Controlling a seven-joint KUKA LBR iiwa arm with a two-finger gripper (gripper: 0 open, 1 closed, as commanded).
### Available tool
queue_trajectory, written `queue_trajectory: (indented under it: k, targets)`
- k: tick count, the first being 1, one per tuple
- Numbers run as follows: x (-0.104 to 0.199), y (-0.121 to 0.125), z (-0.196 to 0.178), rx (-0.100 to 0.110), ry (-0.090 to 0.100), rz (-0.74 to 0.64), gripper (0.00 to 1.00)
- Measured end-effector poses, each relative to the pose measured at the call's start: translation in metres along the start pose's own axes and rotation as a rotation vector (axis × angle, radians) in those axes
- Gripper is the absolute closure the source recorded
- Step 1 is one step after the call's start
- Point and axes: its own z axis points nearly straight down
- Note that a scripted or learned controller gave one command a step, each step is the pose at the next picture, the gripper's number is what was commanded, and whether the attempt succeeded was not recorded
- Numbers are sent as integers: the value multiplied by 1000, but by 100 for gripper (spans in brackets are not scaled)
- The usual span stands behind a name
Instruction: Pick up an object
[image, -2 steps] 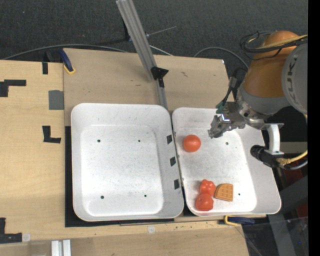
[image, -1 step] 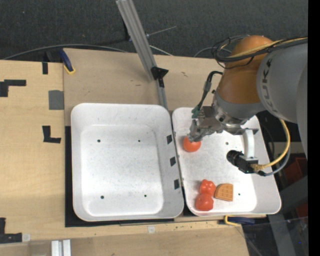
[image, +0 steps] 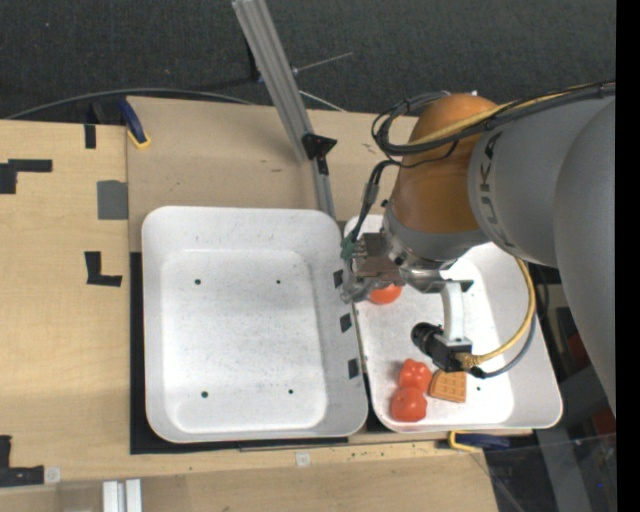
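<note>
While lowered over the left edge of the right bin, spans the upper right of the camera view as a grey arm with an orange band above the wrist. Carries, on the table, two shallow white bins side by side, the left bin showing bare speckled floor. Holds, in the right bin, the candidate objects: a small orange-red object just under the tool, touching or nearly touching it; two red pieces close together near the front wall; a tan waffle-like piece just beside them. Cannot tell whether the tool is spread, pressed together, or pinching anything, since the wrist hides the tips. Judged as mid-attempt: approach to the orange-red object apparently made, grasp unconfirmed, lift not yet shown; everything appears to rest at bin-floor level.
</note>
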Motion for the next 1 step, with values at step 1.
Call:
queue_trajectory:
  k: [1]
  targets:
    - [48,-14,6,0,0,0,100]
